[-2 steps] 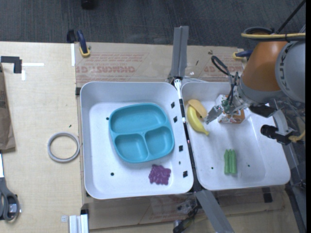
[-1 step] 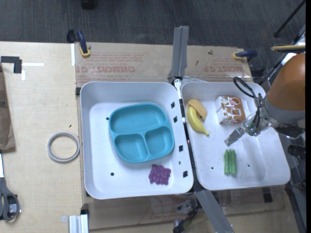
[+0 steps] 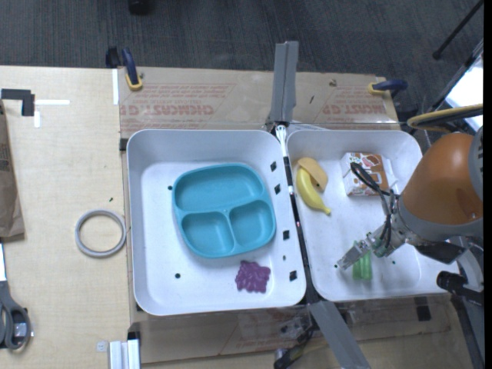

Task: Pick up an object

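Fingers (image 3: 352, 258) hang over a green object (image 3: 362, 267) near the right bin's (image 3: 400, 287) front edge; their spread is unclear.

The grey arm's two-finger gripper (image 3: 355, 257) hangs low in the right white bin (image 3: 400, 279), touching a small green object (image 3: 363, 268).

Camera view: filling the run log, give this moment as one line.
gripper low in right bin | beside green object | grasp unclear | banana untouched

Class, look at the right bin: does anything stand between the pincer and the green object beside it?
Nothing visible does. The pincer sits right at the green object in the right bin; the banana and the small packet lie farther back, apart from both.
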You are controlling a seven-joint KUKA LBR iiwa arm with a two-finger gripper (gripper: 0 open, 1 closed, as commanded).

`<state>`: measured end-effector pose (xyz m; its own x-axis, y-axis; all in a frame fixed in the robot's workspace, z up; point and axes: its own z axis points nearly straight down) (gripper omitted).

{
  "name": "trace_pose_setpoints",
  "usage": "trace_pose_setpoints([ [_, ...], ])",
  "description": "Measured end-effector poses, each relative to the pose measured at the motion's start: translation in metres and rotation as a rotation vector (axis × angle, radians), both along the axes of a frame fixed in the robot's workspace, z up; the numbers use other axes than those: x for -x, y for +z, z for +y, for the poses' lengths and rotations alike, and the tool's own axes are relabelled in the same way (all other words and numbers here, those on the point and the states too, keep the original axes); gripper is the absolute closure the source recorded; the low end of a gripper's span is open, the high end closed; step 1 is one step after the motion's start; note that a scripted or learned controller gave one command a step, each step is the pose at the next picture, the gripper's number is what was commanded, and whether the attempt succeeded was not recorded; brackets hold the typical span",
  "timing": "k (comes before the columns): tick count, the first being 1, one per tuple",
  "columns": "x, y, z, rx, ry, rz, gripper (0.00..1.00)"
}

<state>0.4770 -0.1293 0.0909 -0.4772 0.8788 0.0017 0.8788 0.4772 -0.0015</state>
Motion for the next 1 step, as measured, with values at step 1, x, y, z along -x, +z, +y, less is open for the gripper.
trace_pose_setpoints([
  [1, -0.0009, 0.0089, -0.0009, 0.0, -0.006, -0.002, 1.0],
])
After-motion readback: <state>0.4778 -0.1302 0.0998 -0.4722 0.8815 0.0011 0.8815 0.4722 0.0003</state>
